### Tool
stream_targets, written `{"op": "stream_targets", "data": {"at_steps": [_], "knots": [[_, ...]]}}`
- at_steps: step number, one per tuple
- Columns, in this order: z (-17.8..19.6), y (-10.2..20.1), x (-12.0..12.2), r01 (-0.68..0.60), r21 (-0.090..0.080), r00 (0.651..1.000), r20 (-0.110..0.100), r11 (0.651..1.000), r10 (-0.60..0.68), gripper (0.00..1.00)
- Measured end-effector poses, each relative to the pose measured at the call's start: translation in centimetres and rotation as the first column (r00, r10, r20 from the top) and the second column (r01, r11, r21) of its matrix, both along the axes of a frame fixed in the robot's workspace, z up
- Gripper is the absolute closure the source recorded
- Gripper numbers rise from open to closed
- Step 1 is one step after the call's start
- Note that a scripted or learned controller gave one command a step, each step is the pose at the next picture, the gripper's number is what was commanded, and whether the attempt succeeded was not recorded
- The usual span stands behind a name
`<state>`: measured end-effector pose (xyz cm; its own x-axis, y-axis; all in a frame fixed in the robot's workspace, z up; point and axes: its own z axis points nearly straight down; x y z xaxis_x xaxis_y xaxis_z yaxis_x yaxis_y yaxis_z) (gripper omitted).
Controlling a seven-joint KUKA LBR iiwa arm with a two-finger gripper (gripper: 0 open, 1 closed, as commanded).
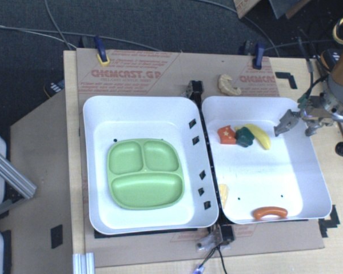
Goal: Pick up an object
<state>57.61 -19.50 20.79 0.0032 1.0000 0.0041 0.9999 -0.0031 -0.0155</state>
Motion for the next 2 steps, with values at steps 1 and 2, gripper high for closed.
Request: {"op": "stream_targets", "data": {"at_steps": [1, 2], "knots": [[0.9, 0.1, 0.3, -0.004, -0.003, 1.000, 0.015, 1.000, 0.004, 0.00], [-4.3, 1.1, 0.5, -0.005, -0.001, 1.000, 0.009, 1.000, 0.005, 0.00]]}}
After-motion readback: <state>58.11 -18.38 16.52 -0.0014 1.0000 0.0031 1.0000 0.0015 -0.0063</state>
